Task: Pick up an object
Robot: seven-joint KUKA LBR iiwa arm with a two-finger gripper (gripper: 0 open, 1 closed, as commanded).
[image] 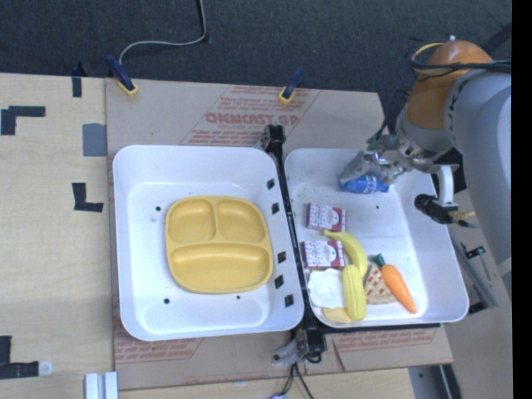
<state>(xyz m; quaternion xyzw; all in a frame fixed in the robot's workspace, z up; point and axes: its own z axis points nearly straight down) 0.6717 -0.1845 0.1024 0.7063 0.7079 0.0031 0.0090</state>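
In the right bin (432,248), the gripper (371,166) touches a blue packet (366,184).

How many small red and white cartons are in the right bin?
2. One carton lies near the bin's left wall, at mid-height. The other carton lies just below it, touching the banana. More may be hidden under the food pile.
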